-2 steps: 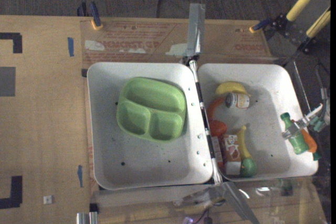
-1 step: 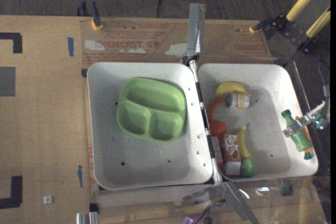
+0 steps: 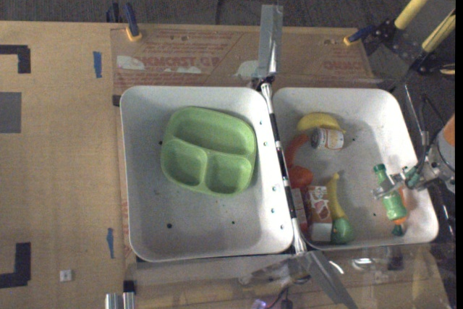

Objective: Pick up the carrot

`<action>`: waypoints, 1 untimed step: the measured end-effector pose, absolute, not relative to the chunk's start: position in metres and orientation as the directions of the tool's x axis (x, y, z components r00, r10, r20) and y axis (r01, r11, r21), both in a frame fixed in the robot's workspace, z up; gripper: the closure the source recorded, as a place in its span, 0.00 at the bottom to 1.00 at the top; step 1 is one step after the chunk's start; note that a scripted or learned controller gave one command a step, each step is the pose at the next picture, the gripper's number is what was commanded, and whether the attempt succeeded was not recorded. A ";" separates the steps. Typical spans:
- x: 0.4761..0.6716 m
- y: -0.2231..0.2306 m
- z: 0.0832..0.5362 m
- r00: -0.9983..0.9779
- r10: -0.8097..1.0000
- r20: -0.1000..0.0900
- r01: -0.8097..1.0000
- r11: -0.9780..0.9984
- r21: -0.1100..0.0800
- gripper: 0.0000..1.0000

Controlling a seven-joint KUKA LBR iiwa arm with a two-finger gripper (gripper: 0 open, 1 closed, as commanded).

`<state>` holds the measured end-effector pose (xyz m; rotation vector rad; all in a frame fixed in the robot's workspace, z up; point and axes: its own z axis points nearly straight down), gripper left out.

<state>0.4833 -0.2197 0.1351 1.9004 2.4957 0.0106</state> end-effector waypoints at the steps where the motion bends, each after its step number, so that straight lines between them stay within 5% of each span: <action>1: 0.480 -0.223 0.133 -0.263 0.965 -0.001 0.965 0.263 0.001 0.00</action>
